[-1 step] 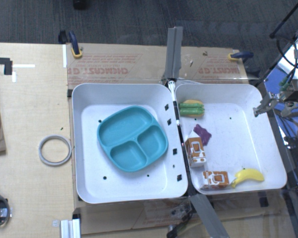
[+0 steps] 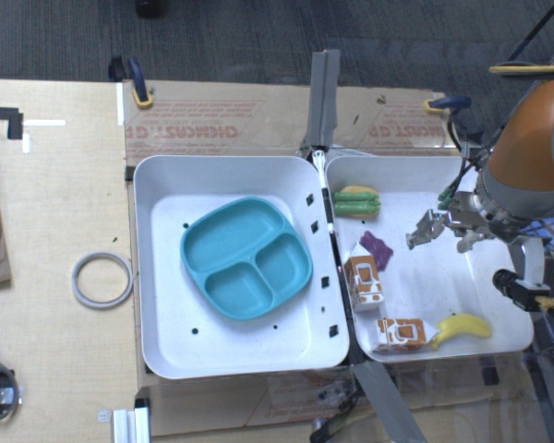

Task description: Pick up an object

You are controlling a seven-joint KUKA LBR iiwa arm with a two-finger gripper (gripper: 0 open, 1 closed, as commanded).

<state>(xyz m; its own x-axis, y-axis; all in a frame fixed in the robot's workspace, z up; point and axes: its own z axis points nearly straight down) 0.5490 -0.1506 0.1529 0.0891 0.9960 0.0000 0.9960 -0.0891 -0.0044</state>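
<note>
The gripper (image 2: 425,232) hovers over the right shallow white bin (image 2: 499,178), near a small purple crumpled piece (image 2: 377,247); whether it is open is unclear.

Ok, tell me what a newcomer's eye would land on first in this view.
The big turquoise divided plate lying in the left bin draws the eye first. Next comes the grey arm with its orange band, reaching in from the right, its hand over the right bin. Around it lie a banana near the front edge, two small cartons, a purple piece and a green and yellow item at the back.
</note>
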